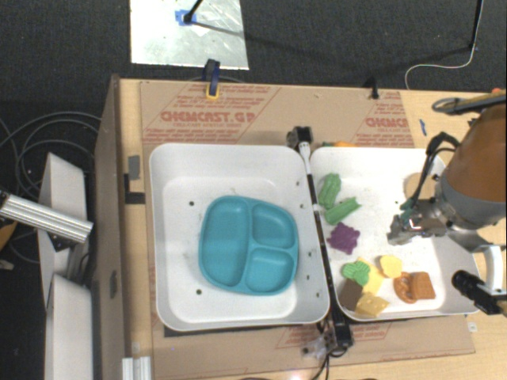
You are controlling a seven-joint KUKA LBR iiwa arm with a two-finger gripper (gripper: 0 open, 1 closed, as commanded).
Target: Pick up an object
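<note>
The gripper (pixel 404 229) is poised low over bare floor of the right bin (pixel 380 161), probably lined up for a descent; whether its fingers are spread cannot be told. Candidates are clustered nearby: a purple piece (pixel 343 237), green pieces (pixel 333 196), a yellow piece (pixel 390 266). A teal divided plate (pixel 248 245) is kept in the left bin (pixel 178 172), upon a cardboard-covered bench (pixel 238 109).

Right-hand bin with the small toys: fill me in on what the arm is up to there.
The grey arm with the orange band reaches in over the right-hand shallow white bin, its pincer hanging above bare floor, right of the purple toy piece. Nothing is seen held. Green, yellow and orange toy pieces lie along the bin's left and near sides. The left-hand white bin holds a blue divided plastic plate.
</note>
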